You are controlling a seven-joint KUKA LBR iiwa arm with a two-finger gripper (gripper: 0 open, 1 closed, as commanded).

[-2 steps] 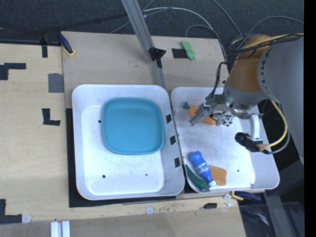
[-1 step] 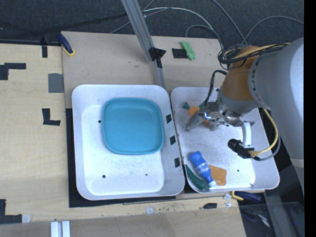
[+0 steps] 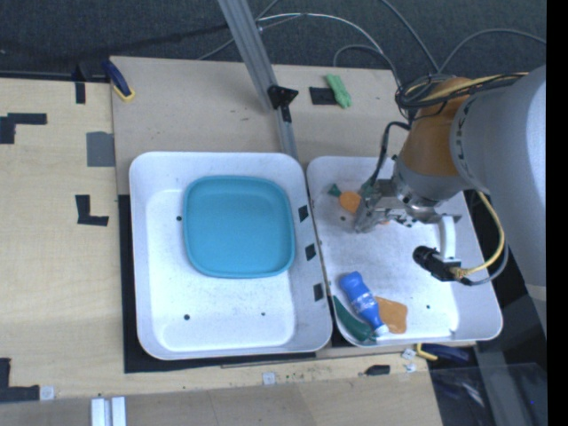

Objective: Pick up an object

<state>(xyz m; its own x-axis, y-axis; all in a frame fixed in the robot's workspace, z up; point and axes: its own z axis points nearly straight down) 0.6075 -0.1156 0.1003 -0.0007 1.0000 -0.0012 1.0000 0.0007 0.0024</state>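
Right bin (image 3: pixel 479 322), fingers (image 3: pixel 366 222) low, blurred, orange piece (image 3: pixel 350 201) half-hidden

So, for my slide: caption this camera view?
Tool low in right bin beside orange piece; teal plate in left bin.

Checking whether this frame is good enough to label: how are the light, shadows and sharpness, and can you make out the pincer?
Camera view: even, soft light, no hard glare on the teal plate; faint shadow under the arm in the right bin; overall slightly soft and low-resolution; the pincer is small and murky, its state unreadable; the blue bottle is clear enough to label.
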